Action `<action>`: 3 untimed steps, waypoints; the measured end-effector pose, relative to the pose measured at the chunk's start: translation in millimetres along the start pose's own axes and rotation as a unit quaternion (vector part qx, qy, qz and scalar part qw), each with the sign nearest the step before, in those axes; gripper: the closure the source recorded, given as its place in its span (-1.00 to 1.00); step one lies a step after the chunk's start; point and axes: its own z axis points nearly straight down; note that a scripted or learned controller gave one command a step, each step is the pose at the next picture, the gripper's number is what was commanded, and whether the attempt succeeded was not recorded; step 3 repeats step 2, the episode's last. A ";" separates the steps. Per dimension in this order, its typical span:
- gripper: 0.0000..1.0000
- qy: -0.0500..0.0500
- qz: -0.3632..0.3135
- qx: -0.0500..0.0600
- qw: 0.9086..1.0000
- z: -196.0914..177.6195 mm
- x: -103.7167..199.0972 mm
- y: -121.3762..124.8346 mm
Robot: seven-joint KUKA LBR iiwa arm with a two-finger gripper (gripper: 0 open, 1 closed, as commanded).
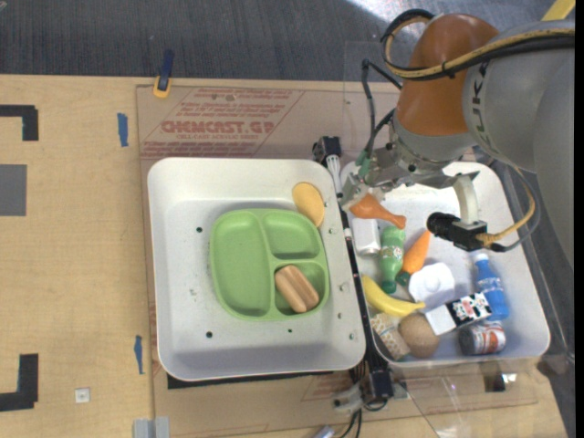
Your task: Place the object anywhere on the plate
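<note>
A green divided plate [239, 263] lies in the left bin [178, 336]. A tan bread roll [297, 287] rests in the plate's lower right compartment. A yellow oval fruit [309, 202] lies off the plate, against the left bin's upper right rim. My gripper [359, 182] hangs over the top left corner of the right bin [534, 322], below the orange wrist band. An orange toy piece [375, 210] sits right under the gripper, and I cannot see whether they touch.
The right bin holds a green bottle [392, 250], a carrot [417, 251], a banana [387, 299], a white cup [431, 282], a blue bottle [489, 283], a brown ball-shaped fruit [420, 334], a can [480, 338] and a black-and-white box [463, 310]. The bins' shared rim [349, 272] runs between them.
</note>
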 end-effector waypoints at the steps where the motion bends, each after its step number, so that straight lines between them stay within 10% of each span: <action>1: 1.00 -0.003 -0.169 -0.004 0.986 -99.6 23.4 -0.4; 2: -1.00 -0.002 -0.168 -0.002 0.986 -96.9 23.5 -1.4; 3: -1.00 -0.002 -0.168 -0.002 0.986 -96.9 23.5 -1.4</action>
